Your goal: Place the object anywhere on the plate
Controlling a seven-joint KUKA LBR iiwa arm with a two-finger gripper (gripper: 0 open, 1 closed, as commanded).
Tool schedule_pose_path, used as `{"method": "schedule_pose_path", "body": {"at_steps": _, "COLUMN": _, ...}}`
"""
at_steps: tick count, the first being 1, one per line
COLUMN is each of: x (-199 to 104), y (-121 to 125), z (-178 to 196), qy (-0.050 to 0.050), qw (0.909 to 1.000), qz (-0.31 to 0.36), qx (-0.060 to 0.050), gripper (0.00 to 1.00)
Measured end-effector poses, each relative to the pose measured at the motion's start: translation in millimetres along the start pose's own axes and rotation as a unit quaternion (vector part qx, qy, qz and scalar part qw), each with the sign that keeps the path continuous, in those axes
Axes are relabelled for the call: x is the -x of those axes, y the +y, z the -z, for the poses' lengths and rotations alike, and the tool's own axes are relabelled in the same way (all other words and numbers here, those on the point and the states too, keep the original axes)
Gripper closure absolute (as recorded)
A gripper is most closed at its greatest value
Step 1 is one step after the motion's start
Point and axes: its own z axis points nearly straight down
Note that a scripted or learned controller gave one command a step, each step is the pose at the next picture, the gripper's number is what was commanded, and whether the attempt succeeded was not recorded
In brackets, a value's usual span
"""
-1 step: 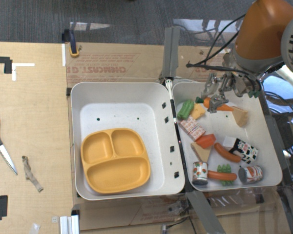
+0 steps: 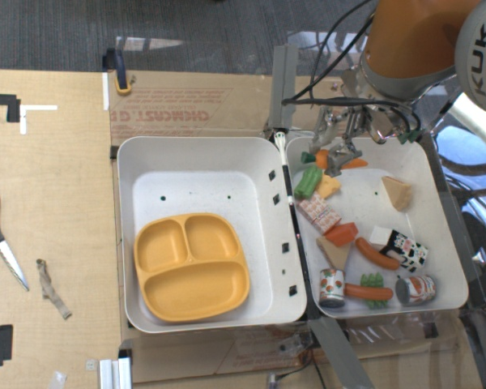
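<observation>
The plate is yellow-orange, rounded-rectangular, with three compartments: two smaller ones along its far side and one long one along its near side. It lies flat in the left bin, toward that bin's 7 o'clock corner, turned slightly askew to the walls. All three compartments are bare. Which object is meant cannot be told: many small toy food pieces lie scattered in the right bin, at the plate's 3 o'clock, well apart from it.
</observation>
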Motion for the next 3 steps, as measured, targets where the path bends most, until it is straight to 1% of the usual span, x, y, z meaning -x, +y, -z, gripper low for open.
{"method": "schedule_pose_path", "body": {"at_steps": 1, "x": -70.0, "y": 91.9, "z": -40.8, "qy": 0.002, "qw": 0.9969, "qz": 0.079, "qx": 0.001, "gripper": 1.00}}
{"method": "schedule_pose_path", "body": {"at_steps": 2, "x": -40.8, "y": 150.9, "z": -34.3, "qy": 0.001, "qw": 0.9973, "qz": 0.074, "qx": 0.001, "gripper": 1.00}}
{"method": "schedule_pose_path", "body": {"at_steps": 3, "x": -51.0, "y": 254.2, "z": -18.8, "qy": 0.002, "qw": 0.9880, "qz": 0.155, "qx": 0.001, "gripper": 1.00}}
